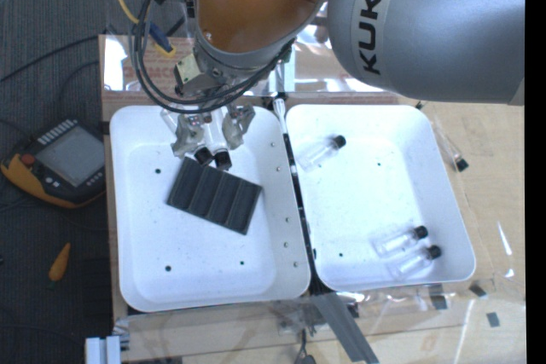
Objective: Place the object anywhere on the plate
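The grey arm (426, 8) leans over the desk (499, 175). In the left bin (136, 268) lies the dark ribbed plate (213, 197). The jaws (212, 151) hang spread just above its far edge, pinching nothing. Three clear black-capped vials rest in the right bin (444, 183): one (321, 151) far, two (408, 249) near.

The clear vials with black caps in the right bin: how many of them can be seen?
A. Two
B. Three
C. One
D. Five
B: the right bin holds one clear vial near its upper left and two more, and, lying side by side near its lower right corner.
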You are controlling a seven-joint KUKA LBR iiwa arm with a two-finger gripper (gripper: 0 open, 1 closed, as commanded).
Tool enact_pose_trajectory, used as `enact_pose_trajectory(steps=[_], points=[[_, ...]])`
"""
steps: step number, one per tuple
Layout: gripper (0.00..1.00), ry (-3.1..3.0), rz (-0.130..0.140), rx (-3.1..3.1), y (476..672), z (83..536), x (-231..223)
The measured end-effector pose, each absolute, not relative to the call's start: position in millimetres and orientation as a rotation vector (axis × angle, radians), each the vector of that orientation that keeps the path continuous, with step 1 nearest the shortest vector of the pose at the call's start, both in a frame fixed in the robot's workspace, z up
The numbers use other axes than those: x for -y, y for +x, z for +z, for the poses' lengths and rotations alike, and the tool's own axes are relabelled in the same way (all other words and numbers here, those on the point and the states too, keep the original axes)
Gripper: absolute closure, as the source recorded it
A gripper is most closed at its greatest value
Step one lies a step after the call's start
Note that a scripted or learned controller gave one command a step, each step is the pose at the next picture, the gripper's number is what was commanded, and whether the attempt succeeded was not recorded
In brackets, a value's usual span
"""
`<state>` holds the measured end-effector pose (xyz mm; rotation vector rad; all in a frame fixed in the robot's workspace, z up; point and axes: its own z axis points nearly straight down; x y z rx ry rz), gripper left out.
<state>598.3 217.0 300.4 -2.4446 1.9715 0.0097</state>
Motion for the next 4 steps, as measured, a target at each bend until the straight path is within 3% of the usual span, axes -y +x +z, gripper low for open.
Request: enact_pose_trajectory(steps=[1,2,3,4], points=[[1.0,-2.163,0.008,-2.274,660.0,244.6,-234.4],[1.0,-2.469,0.008,-1.944,604.7,204.0,-228.8],[1.0,-2.635,0.009,-1.712,537.9,240.6,-235.2],[1.0,-2.661,0.008,-1.662,539.7,405.8,-235.1]])
